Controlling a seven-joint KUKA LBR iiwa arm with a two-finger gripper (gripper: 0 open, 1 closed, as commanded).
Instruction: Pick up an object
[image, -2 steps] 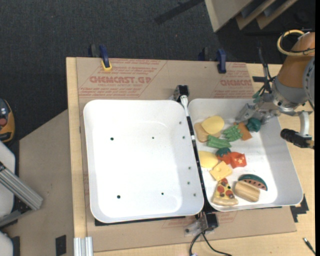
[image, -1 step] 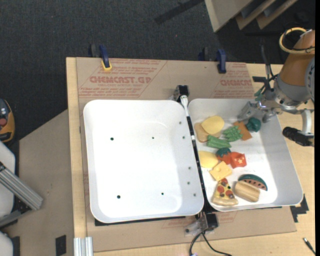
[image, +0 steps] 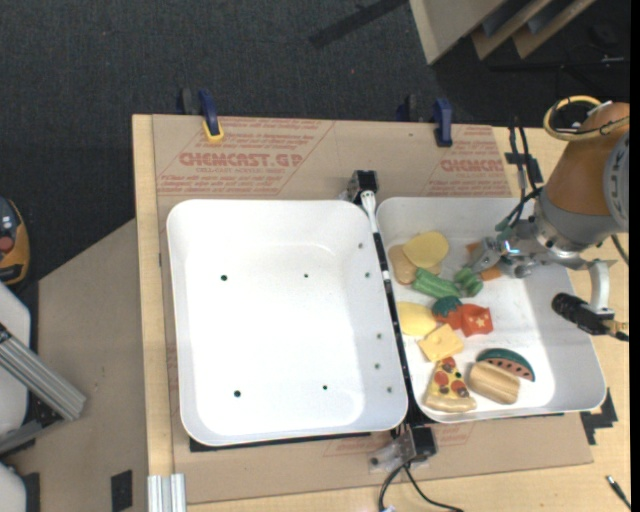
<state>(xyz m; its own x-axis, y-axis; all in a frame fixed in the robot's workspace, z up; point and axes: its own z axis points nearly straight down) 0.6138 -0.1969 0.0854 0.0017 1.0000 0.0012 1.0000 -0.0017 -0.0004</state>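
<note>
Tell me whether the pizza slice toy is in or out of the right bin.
In. The pizza slice toy lies inside the right bin, near its front-left corner.

The grey arm's two-finger gripper hangs low over the right shallow white bin, among plastic toy foods. Near it lie a green pepper, a red cube and a pizza slice. The left shallow white bin adjoins it.
</note>
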